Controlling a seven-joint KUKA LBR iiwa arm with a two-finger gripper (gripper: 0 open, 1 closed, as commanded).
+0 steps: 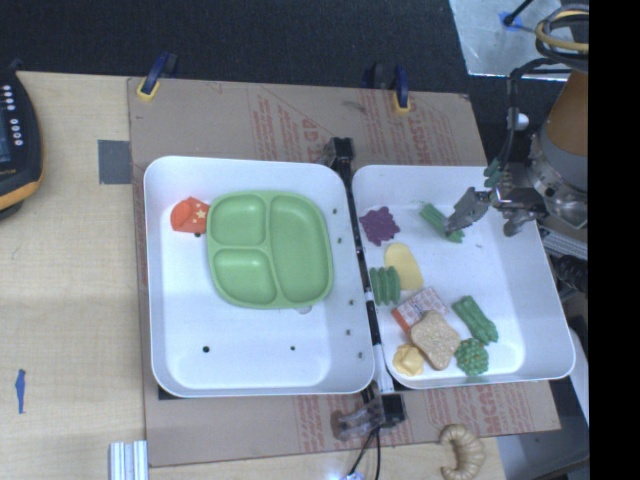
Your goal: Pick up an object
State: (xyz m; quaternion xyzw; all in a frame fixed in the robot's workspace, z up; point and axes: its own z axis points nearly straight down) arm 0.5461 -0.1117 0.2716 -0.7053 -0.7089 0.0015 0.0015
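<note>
Fingers splayed wide, 2 of them, hanging over the far side of the right bin with nothing between them. Gripper midpoint sits over bare bin floor. Left fingertip is touching or just above the green stick (can't tell contact from this angle).

Nearest candidate is that green stick, right at the left fingertip and outside the gap. Purple piece is further out past the left finger. Yellow piece, ridged green piece, toast slice and 2 more green bits sit nearer the camera than the fingers, well apart from them. Left bin holds the green divided plate and a red piece, well away.

Risks, my read:
- Closing as is grabs air, since the stick is beside the left finger and not inside the gap.
- Descending here could land the left fingertip on the stick and pin or flick it.
- Stick is thin and lies flat, so it could slip out on lift unless the pinch goes across its width.
- Far wall of the right bin is close to the fingers, so a shift that way could clip the rim.
</note>
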